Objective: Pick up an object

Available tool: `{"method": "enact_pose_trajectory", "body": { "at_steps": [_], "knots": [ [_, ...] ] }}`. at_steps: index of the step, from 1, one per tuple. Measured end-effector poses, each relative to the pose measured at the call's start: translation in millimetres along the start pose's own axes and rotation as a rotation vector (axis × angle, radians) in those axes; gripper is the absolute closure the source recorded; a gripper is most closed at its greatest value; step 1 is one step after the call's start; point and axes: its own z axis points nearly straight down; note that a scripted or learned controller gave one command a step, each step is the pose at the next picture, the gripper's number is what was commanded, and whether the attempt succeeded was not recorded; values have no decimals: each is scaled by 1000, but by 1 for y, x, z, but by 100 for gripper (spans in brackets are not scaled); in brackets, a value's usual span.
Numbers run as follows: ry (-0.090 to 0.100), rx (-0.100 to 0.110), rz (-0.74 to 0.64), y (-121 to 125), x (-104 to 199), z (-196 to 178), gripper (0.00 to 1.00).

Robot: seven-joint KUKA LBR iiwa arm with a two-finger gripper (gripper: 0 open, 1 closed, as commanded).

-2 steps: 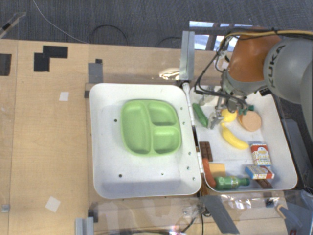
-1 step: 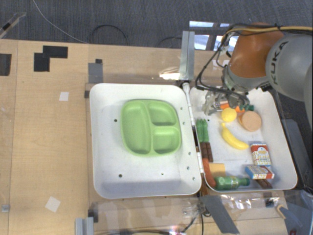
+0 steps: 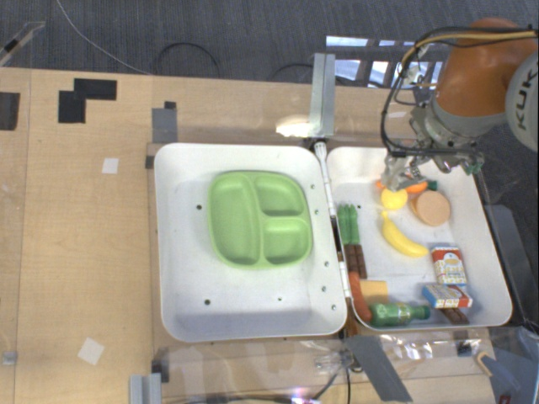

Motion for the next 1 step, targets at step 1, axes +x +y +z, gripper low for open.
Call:
{"method": "enact_pose_trajectory", "body": {
  "at_steps": [1],
  "knots": [
    [1, -2, -1, 1, 0, 1, 0]
  ]
}}
